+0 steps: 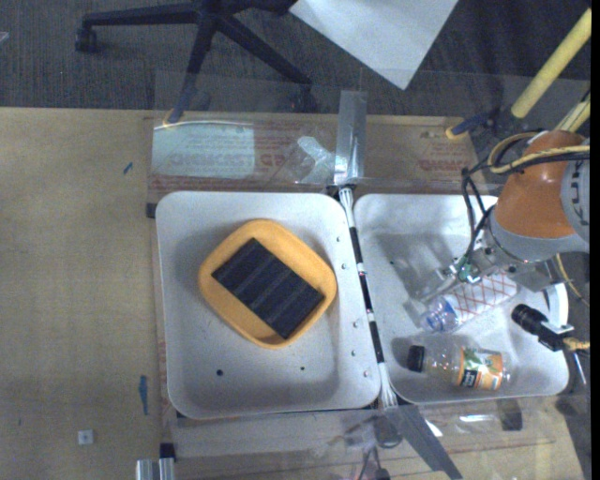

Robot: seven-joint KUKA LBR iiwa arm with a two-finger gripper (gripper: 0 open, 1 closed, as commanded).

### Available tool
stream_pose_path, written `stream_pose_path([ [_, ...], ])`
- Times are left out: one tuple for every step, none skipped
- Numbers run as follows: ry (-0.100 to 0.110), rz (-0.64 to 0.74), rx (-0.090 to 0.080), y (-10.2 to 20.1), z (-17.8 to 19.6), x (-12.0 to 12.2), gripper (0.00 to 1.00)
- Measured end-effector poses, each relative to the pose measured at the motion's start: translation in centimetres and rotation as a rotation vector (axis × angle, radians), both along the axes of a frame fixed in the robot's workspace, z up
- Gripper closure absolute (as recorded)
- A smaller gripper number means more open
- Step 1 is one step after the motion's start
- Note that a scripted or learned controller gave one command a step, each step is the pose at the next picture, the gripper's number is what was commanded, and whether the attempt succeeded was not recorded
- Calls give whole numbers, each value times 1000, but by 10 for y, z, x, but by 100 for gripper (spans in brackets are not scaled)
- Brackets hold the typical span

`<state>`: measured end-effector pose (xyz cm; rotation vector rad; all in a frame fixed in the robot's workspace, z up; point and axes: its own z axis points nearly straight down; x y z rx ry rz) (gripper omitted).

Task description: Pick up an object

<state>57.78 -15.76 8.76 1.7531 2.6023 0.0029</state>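
Observation:
The arm's orange band (536, 202) hangs over the right bin (412, 220), and my gripper (461, 273) reaches down near that bin's middle. Right below it lie a crumpled clear plastic bottle with a blue cap (439, 316) and a white packet with a red grid pattern (485, 298). The packet lies just under the wrist; whether the gripper touches it I cannot tell. A juice bottle with an orange label and black cap (459, 367) lies on its side near the bin's front wall.
In the left bin (187, 375) sits a rounded orange-yellow tray with a black ribbed insert (267, 283). A metal divider (364, 281) separates the two bins. A chair base (202, 37) and a white sheet (375, 28) lie beyond the bench.

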Motion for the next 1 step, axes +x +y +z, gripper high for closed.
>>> stream_pose_path([
  [-6, 210, -2, 28, 0, 20, 0],
])
